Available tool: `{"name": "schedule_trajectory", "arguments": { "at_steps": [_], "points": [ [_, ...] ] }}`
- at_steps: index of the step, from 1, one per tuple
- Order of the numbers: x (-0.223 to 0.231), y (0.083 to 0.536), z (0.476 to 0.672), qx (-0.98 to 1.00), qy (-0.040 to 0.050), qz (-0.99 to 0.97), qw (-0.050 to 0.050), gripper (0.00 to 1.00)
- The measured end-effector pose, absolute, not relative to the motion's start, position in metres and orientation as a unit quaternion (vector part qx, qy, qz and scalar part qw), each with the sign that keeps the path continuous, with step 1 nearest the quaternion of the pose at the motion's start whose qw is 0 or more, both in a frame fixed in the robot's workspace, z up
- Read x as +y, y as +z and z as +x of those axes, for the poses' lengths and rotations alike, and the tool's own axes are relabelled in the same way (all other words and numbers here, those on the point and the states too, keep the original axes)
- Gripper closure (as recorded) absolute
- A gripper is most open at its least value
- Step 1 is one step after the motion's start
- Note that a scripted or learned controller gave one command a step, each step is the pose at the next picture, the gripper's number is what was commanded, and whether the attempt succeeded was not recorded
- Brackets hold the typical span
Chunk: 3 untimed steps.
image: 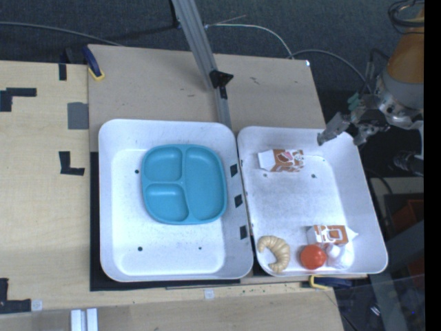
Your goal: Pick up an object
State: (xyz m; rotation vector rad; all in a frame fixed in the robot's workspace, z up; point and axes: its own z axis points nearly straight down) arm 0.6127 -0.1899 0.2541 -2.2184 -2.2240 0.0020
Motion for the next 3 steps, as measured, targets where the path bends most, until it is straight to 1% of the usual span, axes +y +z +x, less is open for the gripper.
{"name": "schedule_trajectory", "arguments": {
  "at_steps": [1, 2, 3],
  "points": [
    [-0.190, 0.254, 0.613, -0.708, 0.0008, -0.706, 0.000, 0.00],
    [-0.186, 0.210, 0.611, -0.708, 0.0019, -0.706, 0.002, 0.00],
    [-0.181, 0.146, 0.613, -0.708, 0.0025, -0.706, 0.003, 0.00]
  ]
}}
